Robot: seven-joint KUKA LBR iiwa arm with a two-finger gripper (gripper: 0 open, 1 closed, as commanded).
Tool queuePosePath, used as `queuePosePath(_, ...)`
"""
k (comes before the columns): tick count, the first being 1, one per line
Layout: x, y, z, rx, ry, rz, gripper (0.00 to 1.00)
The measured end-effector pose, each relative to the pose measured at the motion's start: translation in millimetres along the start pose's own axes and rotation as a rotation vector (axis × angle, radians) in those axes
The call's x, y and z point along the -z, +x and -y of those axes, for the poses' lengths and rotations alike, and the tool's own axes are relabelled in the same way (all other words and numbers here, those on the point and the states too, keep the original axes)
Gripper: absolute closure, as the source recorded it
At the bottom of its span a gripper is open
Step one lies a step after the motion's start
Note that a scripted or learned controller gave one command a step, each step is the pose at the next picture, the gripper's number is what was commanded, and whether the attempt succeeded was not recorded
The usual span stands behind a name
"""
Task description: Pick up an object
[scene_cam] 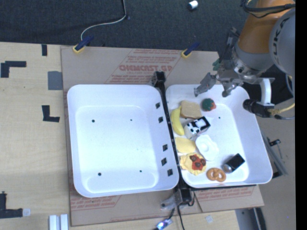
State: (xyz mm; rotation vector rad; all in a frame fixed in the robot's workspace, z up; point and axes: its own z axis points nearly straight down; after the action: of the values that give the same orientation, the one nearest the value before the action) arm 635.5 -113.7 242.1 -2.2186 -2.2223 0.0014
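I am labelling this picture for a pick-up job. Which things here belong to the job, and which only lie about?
Job: gripper, open; right bin; banana; bread slice; green ball; pretzel.
Lying about: left bin; cable; blue clamps.

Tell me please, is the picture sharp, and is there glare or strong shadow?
Camera view: light even, shadows soft; the white bins look bright, nearly washed out; the gripper and the small toys such as the banana are slightly blurred.

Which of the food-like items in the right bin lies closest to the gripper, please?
The small round green and red ball, just below the gripper; the brown bread slice and yellow banana lie farther left.
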Motion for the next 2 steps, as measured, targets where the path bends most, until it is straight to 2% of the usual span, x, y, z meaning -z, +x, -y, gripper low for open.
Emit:
queuePosePath(1, -61.7, 89.5, -8.8, 0.006, 0.004, -0.001, 0.00)
queuePosePath(2, -48.5, 85.6, -9.1, 0.002, 0.001, 0.000, 1.00)
